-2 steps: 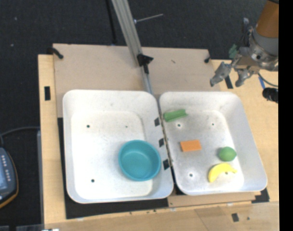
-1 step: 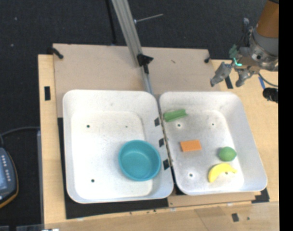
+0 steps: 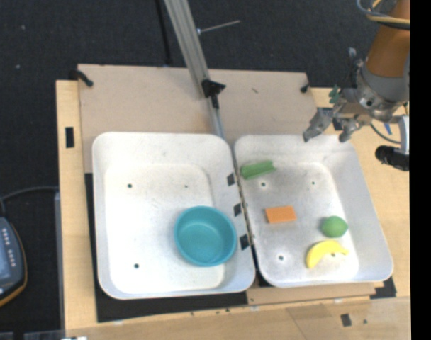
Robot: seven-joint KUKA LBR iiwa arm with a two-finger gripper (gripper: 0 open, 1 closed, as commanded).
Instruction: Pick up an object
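I'm looking at a lab bench: plain wooden benchtop (image 3: 144, 98), slanted aluminium camera mast (image 3: 189, 37), handheld control pendant (image 3: 3, 257) far left.

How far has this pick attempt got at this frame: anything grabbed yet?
Nothing looks picked yet. The gripper hangs over the right bin's far corner with open jaws and nothing between them. Left to do: descend and grasp. The green block, orange block, green ball and yellow banana all lie in that bin; the blue bowl sits in the left bin.
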